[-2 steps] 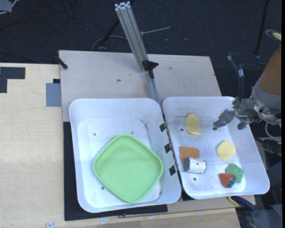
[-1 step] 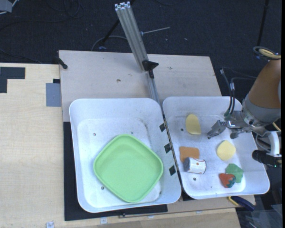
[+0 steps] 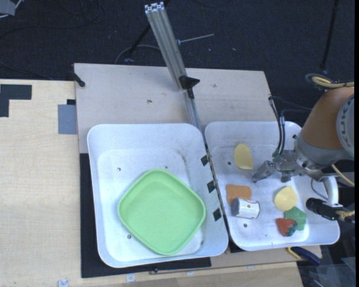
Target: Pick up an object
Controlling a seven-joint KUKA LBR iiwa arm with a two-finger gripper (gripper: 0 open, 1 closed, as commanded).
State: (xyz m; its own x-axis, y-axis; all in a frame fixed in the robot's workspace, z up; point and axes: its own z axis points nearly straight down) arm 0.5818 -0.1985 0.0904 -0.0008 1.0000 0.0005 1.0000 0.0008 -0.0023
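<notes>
View from above of 2 white bins on the bench. The left bin (image 3: pixel 102 160) carries a green plate (image 3: pixel 161 211) toward its front edge. The right bin (image 3: pixel 323 235) carries 5 candidate objects: a pale yellow piece (image 3: pixel 243 156) near its back-left corner, an orange block (image 3: pixel 238 192) and a small white cup (image 3: pixel 247 208) along its left edge, a yellow lump (image 3: pixel 285 198) at centre, and a red-and-green toy (image 3: pixel 291 221) near its front-right corner. The gripper (image 3: pixel 265 172) is low over the middle of the right bin, between the pale yellow piece and the yellow lump; its fingers appear parted, with nothing between them. The step in hand is judged to be the approach, with no grasp yet made. The next move calls for centring over 1 object, descending to it, then closing and lifting.
</notes>
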